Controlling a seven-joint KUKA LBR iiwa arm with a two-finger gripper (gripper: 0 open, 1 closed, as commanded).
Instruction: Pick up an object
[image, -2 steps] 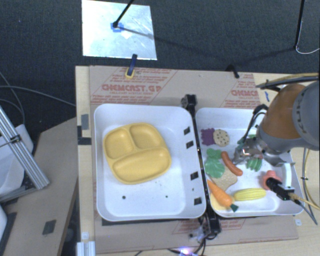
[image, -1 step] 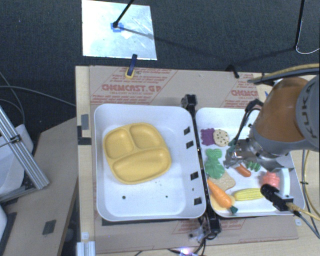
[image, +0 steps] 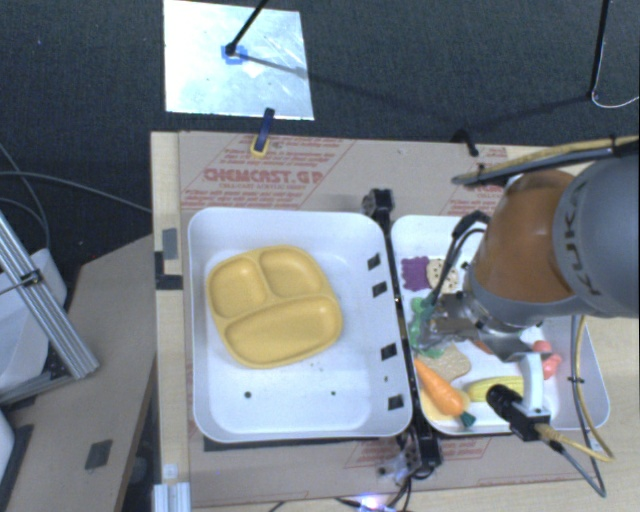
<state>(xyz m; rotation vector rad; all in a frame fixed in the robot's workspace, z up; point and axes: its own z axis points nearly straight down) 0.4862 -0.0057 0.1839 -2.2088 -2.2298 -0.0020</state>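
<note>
Arm: seen at right of frame, grey with an orange band, lowered over the right bin.
Gripper: placed low among the toys; jaw state cannot be told.
Right bin contents: toy carrot, yellow banana, purple piece, at lower right.
Left bin: yellow divided plate is held centrally.
</note>
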